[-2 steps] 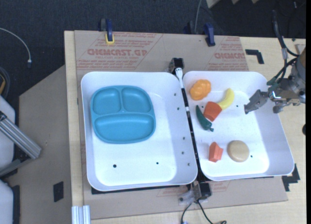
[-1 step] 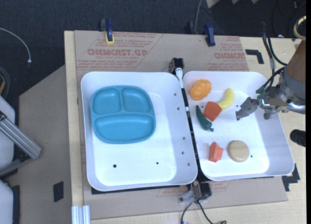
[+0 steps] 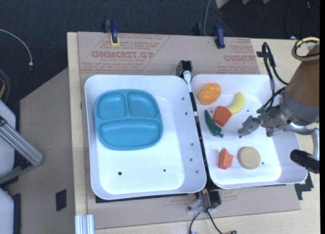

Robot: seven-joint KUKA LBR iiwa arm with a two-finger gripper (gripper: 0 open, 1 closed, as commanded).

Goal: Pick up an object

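Claw (image 3: 254, 125) hangs over right bin (image 3: 269, 177), mid-area, fingers spread, nothing between them. Objects in that bin: orange (image 3: 208, 93) and banana (image 3: 236, 102) near far edge, red piece (image 3: 222, 114), green pepper (image 3: 212, 125), small red block (image 3: 225, 158), tan disc (image 3: 249, 157) near front edge. Blue tray (image 3: 129, 120) in left bin (image 3: 147, 177).

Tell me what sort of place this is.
Probably a robotics lab test bench: a brown cardboard-covered bench top held by blue clamps, two shallow white bins, a blue divided plastic plate, and a grey-and-orange arm's gripper over toy food.
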